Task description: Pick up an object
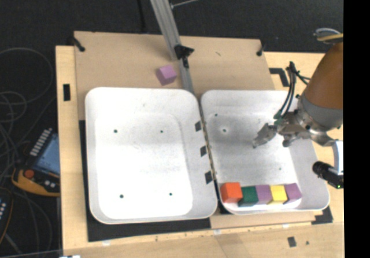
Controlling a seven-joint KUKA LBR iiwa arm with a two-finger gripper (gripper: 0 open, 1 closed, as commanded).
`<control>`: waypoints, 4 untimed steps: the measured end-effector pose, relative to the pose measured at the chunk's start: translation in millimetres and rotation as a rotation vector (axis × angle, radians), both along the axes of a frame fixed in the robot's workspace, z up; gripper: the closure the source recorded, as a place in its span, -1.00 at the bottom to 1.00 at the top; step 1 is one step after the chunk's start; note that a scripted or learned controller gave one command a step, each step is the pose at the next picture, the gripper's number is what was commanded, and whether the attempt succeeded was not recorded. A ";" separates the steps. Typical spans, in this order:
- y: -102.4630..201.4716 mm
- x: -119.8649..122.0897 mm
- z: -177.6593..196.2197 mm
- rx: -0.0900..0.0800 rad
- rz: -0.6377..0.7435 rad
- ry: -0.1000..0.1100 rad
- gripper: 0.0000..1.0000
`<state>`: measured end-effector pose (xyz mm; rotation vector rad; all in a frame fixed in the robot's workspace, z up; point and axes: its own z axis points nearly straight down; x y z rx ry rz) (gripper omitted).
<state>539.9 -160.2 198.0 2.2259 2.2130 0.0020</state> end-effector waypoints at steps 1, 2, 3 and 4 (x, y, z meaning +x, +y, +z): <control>-1.5 0.9 11.2 -0.002 -0.004 -0.005 1.00; 65.6 40.2 99.6 0.001 0.015 -0.009 1.00; 138.7 36.2 45.5 0.003 0.014 0.006 1.00; 218.7 10.5 17.9 0.003 0.015 0.006 1.00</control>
